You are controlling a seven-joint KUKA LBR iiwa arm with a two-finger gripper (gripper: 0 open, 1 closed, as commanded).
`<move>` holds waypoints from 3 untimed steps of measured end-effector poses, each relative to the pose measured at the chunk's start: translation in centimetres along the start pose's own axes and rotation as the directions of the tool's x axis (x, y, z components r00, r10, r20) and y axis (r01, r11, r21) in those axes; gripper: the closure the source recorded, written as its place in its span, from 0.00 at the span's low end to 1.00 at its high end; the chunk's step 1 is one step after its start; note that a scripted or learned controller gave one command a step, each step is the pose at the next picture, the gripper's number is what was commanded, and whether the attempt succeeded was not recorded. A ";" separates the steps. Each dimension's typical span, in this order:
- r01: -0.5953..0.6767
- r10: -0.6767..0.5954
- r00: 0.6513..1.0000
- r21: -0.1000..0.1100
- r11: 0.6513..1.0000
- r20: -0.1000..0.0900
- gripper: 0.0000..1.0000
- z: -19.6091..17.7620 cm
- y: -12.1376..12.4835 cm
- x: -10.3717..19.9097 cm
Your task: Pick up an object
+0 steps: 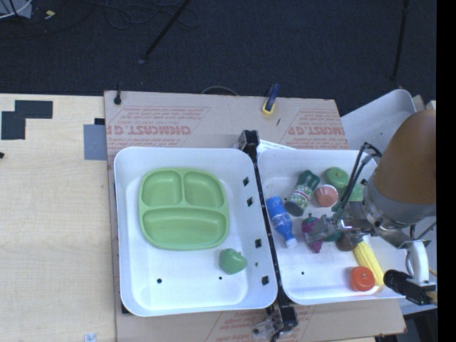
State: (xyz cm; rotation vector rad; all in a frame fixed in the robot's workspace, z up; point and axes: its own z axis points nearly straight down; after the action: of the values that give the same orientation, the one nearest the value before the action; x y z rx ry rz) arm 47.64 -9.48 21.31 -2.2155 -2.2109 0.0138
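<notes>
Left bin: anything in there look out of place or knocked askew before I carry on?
Nothing stands out. The green divided plate lies flat in the left bin, with one small green object loose beside its lower right corner. The gripper is over the right bin's clutter.

Bench bearing two white bins

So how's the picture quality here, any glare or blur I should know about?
Camera view: even light, no strong glare on the white bins; the green tray is fairly sharp; the small items around the gripper are soft and hard to tell apart; the floor beyond the bench is dark.
</notes>
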 end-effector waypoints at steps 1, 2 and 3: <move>0.002 -0.002 1.000 -0.013 1.000 0.002 0.00 -0.5 0.3 0.0; 0.002 -0.002 1.000 -0.005 1.000 0.000 0.00 5.8 -0.1 -0.3; 0.003 -0.003 1.000 -0.005 1.000 -0.001 0.00 12.2 -0.1 -0.3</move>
State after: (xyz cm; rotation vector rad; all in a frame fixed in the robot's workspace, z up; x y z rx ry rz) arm 47.41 -9.72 9.07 -2.2149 -2.2163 0.0074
